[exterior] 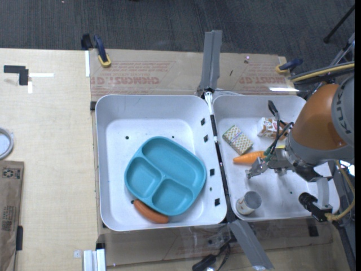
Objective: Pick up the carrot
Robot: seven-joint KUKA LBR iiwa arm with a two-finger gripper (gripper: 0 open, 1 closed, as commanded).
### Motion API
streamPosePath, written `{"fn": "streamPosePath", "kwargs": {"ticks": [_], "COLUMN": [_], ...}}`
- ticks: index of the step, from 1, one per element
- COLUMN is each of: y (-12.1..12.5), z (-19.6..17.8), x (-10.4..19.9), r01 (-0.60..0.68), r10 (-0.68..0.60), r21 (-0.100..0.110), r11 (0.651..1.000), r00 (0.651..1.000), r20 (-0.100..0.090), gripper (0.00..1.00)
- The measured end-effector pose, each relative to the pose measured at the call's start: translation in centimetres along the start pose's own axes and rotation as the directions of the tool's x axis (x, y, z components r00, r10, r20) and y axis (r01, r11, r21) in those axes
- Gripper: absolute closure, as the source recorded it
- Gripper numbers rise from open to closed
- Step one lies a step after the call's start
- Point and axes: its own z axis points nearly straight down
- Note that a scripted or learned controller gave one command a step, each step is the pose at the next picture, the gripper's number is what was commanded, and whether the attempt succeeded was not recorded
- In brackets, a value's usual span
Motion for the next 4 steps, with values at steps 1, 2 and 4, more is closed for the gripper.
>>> {"fn": "streamPosePath", "kwargs": {"ticks": [1, 2, 4], "y": [0.0, 0.0, 6.7], "z": [-0.8, -0.8, -0.7], "x": [-0.1, -0.1, 2.2], "r01": [-0.004, -0.003, -0.048], "r10": [0.004, 0.003, 0.048], "r21": [0.001, 0.001, 0.001], "r11": [1.0, 1.0, 0.999], "r00": [1.0, 1.0, 0.999], "r20": [0.0, 0.0, 0.002], "gripper": [1.0, 0.0, 1.0]}}
